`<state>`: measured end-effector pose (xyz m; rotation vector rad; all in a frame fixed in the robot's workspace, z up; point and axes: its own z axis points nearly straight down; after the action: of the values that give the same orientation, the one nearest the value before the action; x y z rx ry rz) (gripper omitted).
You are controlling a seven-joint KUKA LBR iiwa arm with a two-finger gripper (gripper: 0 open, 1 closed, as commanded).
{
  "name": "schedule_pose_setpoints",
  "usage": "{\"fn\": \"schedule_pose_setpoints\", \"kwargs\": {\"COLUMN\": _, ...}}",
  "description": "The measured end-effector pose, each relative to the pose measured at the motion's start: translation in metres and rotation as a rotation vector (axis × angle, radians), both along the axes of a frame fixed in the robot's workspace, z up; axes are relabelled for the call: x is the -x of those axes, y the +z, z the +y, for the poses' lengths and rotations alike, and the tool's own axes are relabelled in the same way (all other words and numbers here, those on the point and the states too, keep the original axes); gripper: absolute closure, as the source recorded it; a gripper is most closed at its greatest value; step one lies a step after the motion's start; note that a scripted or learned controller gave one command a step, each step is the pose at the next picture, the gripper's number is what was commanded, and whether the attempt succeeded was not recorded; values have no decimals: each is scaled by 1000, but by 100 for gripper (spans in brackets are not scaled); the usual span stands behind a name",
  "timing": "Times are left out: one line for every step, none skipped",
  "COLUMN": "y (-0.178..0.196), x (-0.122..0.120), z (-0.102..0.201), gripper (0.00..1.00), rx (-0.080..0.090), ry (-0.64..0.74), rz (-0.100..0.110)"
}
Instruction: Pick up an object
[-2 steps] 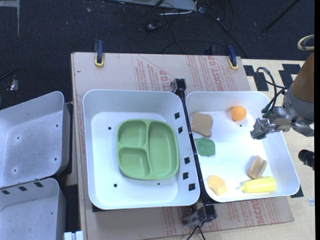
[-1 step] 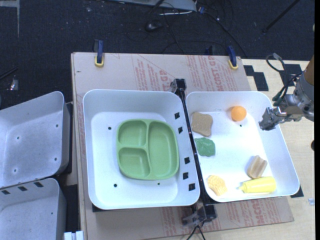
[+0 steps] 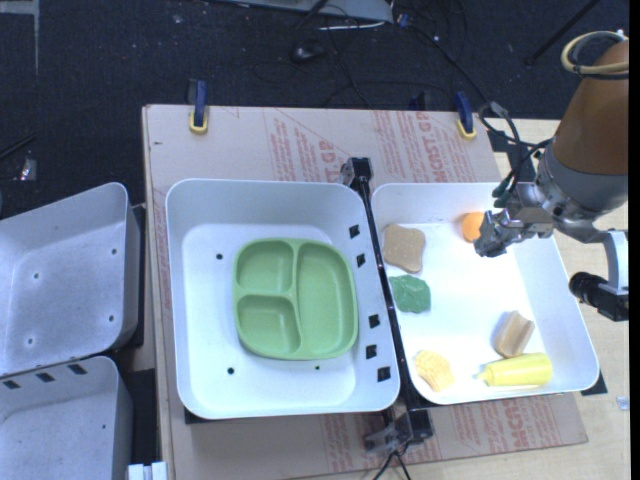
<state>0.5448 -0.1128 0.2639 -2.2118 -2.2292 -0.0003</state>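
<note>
The right bin [image 3: 455, 303] holds several small objects. An orange ball [image 3: 472, 226] lies at its back, a tan slice [image 3: 404, 247] near the left wall, a green lump [image 3: 411, 294] below that. A yellow crinkled piece [image 3: 434, 370], a yellow corn cob [image 3: 517, 371] and a tan wedge [image 3: 513, 334] lie near the front. My gripper [image 3: 491, 243] hangs over the bin's back right part, just right of and slightly below the orange ball. Its dark fingers point down and left, and I see nothing between them.
The left bin [image 3: 200, 268] carries a green divided plate [image 3: 297, 299]. A black hinge strip [image 3: 375, 268] runs between the bins. Blue clamps [image 3: 199, 105] hold the board's back edge. Cables trail by my wrist, and extra white bins [image 3: 60, 268] sit at the far left.
</note>
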Motion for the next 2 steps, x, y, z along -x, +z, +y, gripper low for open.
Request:
{"fn": "schedule_pose_setpoints", "kwargs": {"y": -18, "x": -13, "z": 55, "gripper": 100, "rx": -1, "ry": 0, "rz": 1}}
{"fn": "schedule_pose_setpoints", "kwargs": {"y": -24, "x": -17, "z": 112, "gripper": 100, "rx": 0, "ry": -1, "rz": 1}}
